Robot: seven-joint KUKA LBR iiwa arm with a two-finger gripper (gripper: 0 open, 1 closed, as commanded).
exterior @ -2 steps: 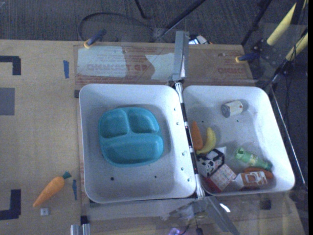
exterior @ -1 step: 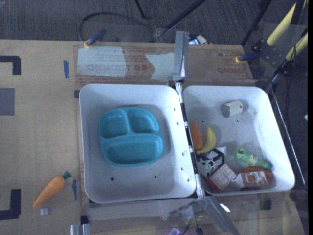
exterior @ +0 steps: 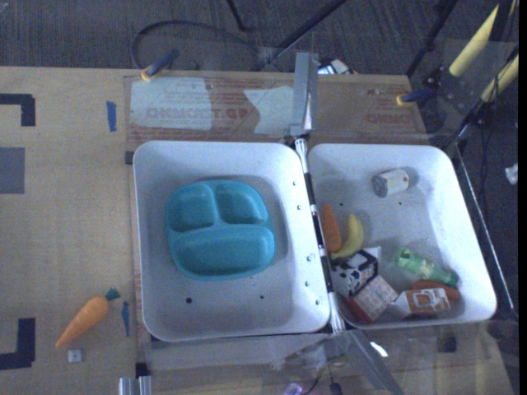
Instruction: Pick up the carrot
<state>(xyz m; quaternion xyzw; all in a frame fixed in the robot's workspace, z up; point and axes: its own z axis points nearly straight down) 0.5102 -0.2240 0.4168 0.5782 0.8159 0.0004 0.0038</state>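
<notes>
Lying outside the left bin (exterior: 148,245), carrot (exterior: 82,321) on open bench (exterior: 58,220).

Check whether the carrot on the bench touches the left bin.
Apart. The camera view shows the carrot lying on bare bench left of the left bin, with wood visible between them.

Lighting: even, diffuse, seemingly overhead. White bins (exterior: 156,167) bright, near washed out; faint shadows beneath their rims. Focus: soft overall; print on the small packages (exterior: 428,300) unreadable. Floor (exterior: 99,15) dim. Slight bluish cast. Tabletop (exterior: 66,220) evenly lit.
</notes>
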